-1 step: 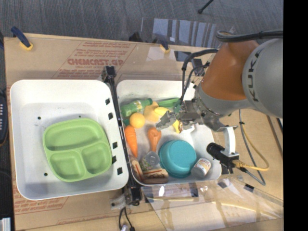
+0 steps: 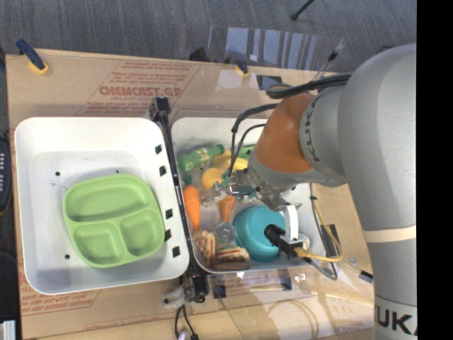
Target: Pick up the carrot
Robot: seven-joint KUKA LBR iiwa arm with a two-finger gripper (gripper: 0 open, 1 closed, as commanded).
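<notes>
1. Hanging over the right bin (image 2: 185,129), my gripper (image 2: 233,184) sits low among the clutter; how wide it stands I cannot tell, since the wrist covers it.
2. The carrot (image 2: 192,205) lies in that bin, close along its left wall, near the clips that join it to the left bin (image 2: 28,140).
3. From my gripper the carrot is just to the left and slightly toward the camera.
4. Its long axis runs along the bin's left wall, thick end away from the camera, I judge.
5. A second orange piece (image 2: 227,207) shows right under my wrist, beside the teal kettle (image 2: 256,234); I cannot tell what it is.
6. My next move, I judge, needs a short shift toward the left wall.
</notes>
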